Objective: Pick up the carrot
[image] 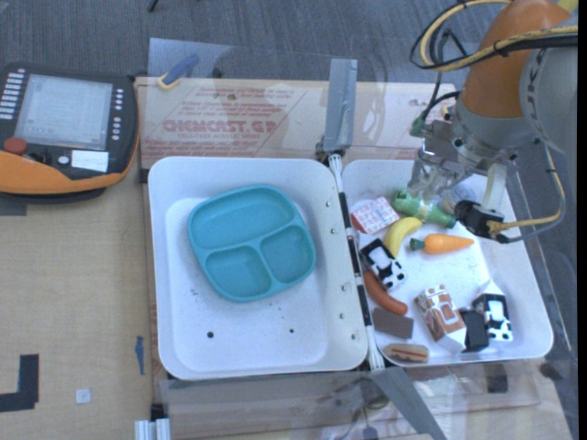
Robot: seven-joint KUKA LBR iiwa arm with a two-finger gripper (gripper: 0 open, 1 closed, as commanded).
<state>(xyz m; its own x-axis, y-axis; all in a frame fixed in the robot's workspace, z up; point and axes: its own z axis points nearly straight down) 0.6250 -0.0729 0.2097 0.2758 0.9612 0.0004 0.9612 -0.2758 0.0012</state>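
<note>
Bench carries two white bins (174, 273); we count one teal divided plate (252, 242) in the left one, toys crowded in the right. One carrot (444, 243) lies on its side mid-bin, just right of one banana (400, 234). Gripper (433, 189) hangs above the bin's far end, near one green toy (424, 208), probably staging its descent. Finger spread: we cannot tell.

Red lettering on the clear sheet (220, 122) behind the left bin (174, 181), apparently "CHEMCAST GP"; other print illegible
</note>
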